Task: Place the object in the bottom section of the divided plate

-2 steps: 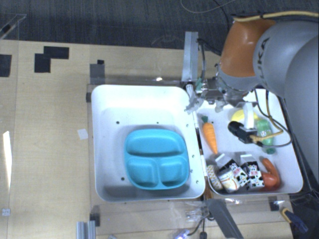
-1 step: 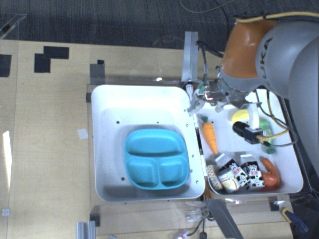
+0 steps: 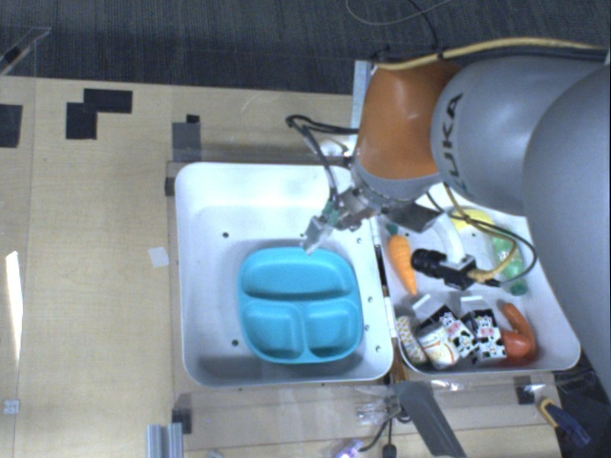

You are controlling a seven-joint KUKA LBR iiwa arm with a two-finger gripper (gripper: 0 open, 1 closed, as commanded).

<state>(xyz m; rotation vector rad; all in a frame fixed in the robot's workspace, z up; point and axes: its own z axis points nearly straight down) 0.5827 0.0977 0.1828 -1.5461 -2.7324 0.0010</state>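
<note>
Presently, a blue divided plate (image 3: 301,303) is lying in the left bin (image 3: 205,256), its two small sections nearest. In the right bin (image 3: 554,337), a carrot (image 3: 402,260), a cow-patterned toy (image 3: 463,337) and a red item (image 3: 518,332) are resting. Farther back, the gripper (image 3: 320,232) is hovering at the plate's far rim; its finger state cannot be told, nothing visibly held.

Blue divided plate (image 3: 301,303); orange carrot (image 3: 405,263); black-and-white spotted toy (image 3: 465,335); white bins (image 3: 191,275).

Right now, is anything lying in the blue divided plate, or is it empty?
Empty. All three sections of the blue divided plate show bare blue. The carrot and other toys sit in the right bin.
</note>
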